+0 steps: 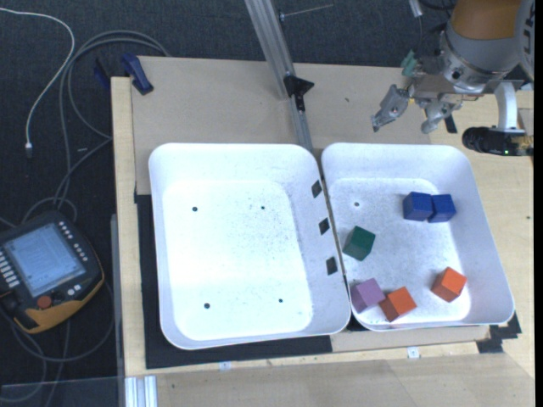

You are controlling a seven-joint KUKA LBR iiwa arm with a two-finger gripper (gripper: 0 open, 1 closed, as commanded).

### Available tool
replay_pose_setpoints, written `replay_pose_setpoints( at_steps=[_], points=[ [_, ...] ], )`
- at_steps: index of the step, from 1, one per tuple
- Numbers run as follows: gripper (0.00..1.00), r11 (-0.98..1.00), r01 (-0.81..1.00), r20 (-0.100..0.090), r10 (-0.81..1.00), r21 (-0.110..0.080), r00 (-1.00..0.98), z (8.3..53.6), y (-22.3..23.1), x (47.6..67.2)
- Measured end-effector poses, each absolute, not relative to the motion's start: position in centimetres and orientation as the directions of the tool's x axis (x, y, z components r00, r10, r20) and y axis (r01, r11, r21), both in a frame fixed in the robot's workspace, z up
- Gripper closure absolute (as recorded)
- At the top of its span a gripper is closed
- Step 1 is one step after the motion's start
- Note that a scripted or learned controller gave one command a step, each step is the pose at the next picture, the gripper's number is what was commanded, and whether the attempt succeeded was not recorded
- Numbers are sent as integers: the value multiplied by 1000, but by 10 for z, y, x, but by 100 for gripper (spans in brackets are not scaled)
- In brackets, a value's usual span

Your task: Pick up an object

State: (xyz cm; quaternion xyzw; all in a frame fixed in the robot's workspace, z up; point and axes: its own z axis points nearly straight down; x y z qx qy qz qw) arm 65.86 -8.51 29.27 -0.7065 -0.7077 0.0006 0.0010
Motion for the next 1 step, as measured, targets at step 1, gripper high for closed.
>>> replay_pose_setpoints(
  at_steps=[1],
  points=[
    [0,-4,1000,1,1000,-11,4,188,-133,614]
  ],
)
